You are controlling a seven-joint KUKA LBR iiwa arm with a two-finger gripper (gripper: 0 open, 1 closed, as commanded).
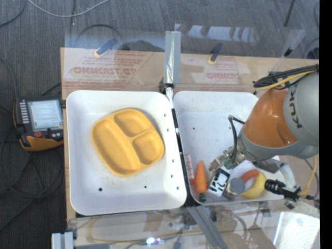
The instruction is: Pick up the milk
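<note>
Two shallow white bins sit side by side on the bench. The left bin [83, 191] holds a yellow divided plate [128, 140] with three compartments, lying roughly at the bin's centre, tilted a little against the bin's edges.

The right bin [207, 113] carries the arm [282, 123], which reaches in from the right; its orange band and grey wrist cover much of the bin's right half. The gripper [224, 164] is low over the near part of this bin, pointing left and toward the near edge. Whether it is clenched or released cannot be told, since the wrist hides much of it.

The milk [218, 182], a small white carton with black markings, lies tilted in the near part of the right bin, just below the gripper. Contact between the two cannot be judged from this angle.

An orange carrot [200, 174] with a green end lies just left of the milk, near the wall between the bins. To the right of the milk sit a grey round object [237, 185] and a yellow fruit-like piece [255, 188] with a red-orange piece [249, 175] beside it, all close together near the bin's near edge.

A small handheld device [39, 119] with a screen lies on the floor, left of the bench.
</note>
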